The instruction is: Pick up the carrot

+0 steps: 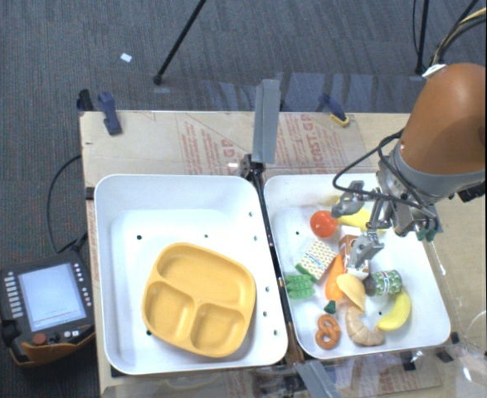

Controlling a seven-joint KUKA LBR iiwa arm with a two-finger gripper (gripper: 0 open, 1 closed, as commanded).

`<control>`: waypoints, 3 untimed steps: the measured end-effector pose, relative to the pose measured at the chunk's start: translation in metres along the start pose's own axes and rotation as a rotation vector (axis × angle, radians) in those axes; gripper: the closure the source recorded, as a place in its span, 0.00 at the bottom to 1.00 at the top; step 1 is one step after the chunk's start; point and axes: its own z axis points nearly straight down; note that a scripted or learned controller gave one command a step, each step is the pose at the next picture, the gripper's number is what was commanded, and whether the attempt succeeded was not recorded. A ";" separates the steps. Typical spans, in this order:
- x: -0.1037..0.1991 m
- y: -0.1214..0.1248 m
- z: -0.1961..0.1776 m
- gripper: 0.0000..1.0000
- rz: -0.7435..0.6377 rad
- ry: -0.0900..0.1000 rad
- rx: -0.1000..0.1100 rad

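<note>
The carrot (335, 278) is a slim orange piece with a small green top at its near end. It lies in the middle of the right bin (286, 191), among other toy foods. My gripper (364, 252) hangs low just right of the carrot's upper end, above a red and white item (353, 245). Nothing shows lifted from the bin. The arm's orange band (444, 123) sits above the bin's far right corner.
Round the carrot lie a red tomato (323, 223), a checkered cracker (316, 258), a green piece (299, 286), a yellow wedge (351, 290), a green can (384, 283), a banana (396, 312), a pretzel (328, 330) and a croissant (363, 328). The left bin (114, 206) holds a yellow divided plate (199, 298).
</note>
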 end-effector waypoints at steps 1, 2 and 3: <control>0.000 0.000 0.113 0.00 -0.112 0.015 -0.004; 0.036 0.001 0.153 0.00 -0.020 -0.011 0.001; 0.035 0.003 0.144 1.00 -0.025 -0.012 -0.001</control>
